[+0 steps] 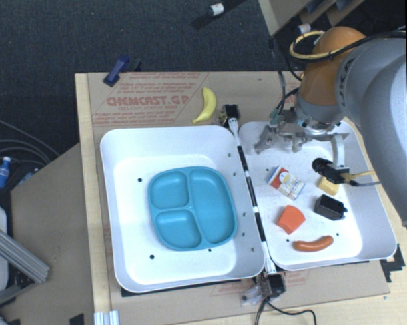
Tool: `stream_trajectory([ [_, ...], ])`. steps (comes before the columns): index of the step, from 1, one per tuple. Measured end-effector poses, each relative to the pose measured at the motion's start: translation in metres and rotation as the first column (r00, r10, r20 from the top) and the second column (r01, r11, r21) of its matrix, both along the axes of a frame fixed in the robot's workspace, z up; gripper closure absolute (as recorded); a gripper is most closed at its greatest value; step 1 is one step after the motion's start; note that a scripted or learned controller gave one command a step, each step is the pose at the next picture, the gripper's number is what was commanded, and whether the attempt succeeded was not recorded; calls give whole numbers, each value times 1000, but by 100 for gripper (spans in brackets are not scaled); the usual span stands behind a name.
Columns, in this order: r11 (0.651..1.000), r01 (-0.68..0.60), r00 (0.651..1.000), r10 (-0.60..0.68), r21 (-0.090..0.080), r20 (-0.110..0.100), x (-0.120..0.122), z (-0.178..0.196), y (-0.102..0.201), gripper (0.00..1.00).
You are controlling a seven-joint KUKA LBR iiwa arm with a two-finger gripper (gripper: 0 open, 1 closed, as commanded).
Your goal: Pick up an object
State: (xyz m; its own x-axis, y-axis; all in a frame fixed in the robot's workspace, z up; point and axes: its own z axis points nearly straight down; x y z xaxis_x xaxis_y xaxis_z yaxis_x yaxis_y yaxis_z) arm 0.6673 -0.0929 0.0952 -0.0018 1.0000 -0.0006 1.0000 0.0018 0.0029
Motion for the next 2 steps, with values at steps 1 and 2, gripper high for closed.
stream_trajectory([
  [1, 1000, 2, 1000, -2, 1, -5, -55, -11, -6, 0],
  [2, 1000, 3, 1000, -3, 1, -3, -54, -1, -6, 100],
])
